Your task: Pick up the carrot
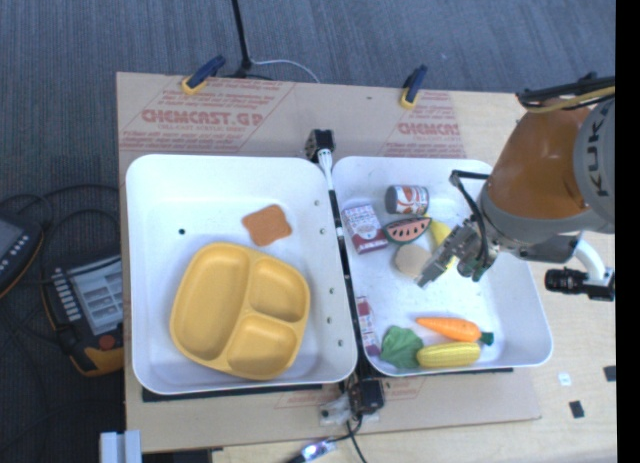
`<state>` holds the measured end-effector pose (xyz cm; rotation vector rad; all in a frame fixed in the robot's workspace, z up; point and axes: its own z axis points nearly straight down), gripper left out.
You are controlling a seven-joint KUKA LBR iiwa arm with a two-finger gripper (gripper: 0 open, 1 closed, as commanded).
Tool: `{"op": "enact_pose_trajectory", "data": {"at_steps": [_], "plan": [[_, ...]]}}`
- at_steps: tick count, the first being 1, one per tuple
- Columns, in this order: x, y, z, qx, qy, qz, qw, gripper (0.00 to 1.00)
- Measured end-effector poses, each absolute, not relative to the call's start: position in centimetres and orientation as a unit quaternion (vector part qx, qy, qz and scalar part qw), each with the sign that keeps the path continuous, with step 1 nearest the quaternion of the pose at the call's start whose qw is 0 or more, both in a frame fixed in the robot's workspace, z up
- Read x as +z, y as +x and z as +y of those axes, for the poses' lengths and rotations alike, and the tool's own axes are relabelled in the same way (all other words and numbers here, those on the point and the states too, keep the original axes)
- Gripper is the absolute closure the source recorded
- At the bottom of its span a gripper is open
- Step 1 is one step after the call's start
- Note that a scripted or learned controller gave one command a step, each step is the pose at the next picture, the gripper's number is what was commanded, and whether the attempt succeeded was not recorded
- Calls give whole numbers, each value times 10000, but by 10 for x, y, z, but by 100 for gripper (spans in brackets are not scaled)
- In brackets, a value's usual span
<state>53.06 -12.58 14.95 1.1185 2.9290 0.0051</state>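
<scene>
Nearest the lower edge of the frame, the corn cob (448, 355) and the green leafy piece (400, 346) are seen in the right bin (520, 351), with the carrot (452, 329) lying just above the corn — untouched. Higher up, the gripper (452, 259) is held over the bin's middle, its fingers parted and nothing between them. The can (407, 198) and watermelon slice (408, 229) lie to its upper left. In the left bin (160, 191) a yellow tray (241, 308) is placed.

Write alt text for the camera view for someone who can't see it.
A grey-and-orange arm's gripper hovers in the right white bin, above an orange carrot lying beside a yellow corn cob. The left white bin holds a yellow divided tray.
</scene>
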Motion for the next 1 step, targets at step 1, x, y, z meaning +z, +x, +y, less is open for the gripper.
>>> {"op": "enact_pose_trajectory", "data": {"at_steps": [1], "plan": [[147,528,-128,2,3582,9336,5,0]]}}
